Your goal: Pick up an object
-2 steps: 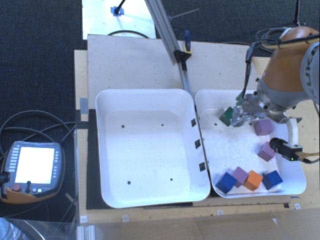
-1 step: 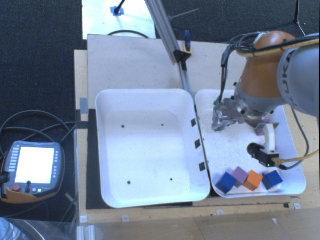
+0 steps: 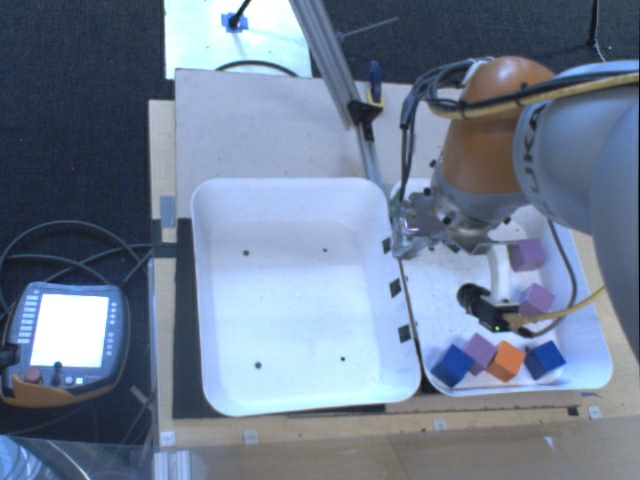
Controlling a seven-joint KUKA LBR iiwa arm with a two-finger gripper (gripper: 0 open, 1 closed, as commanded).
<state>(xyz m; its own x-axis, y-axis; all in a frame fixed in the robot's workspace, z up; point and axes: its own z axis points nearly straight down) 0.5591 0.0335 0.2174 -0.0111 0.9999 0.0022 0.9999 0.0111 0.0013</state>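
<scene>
Gripper [image 3: 412,233]: low over the right bin [image 3: 520,388], close to its 9 o'clock wall, next to the left bin [image 3: 300,268]. Open or closed: cannot tell, since the wrist covers it. Nothing seen held.

Candidates, all in the right bin:
- dark-blue block [image 3: 452,365], lilac block [image 3: 481,350], orange block [image 3: 506,360] and second blue block [image 3: 545,358], packed in a row along the 6 o'clock rim, about 5 o'clock from the gripper.
- upper purple block [image 3: 527,255], at 3 o'clock from the gripper.
- lower purple block [image 3: 537,298], at 4 o'clock.

Both purple blocks stand apart from the row.

Handling note (judgement): the bin floor beside the gripper looks bare, so a grasp here would likely take nothing. Preferred target is the lower purple block, which has free space on its sides. The row members crowd each other and may be shoved rather than gripped. Centre above the block, square to its faces, then descend clear of the bin wall.
</scene>
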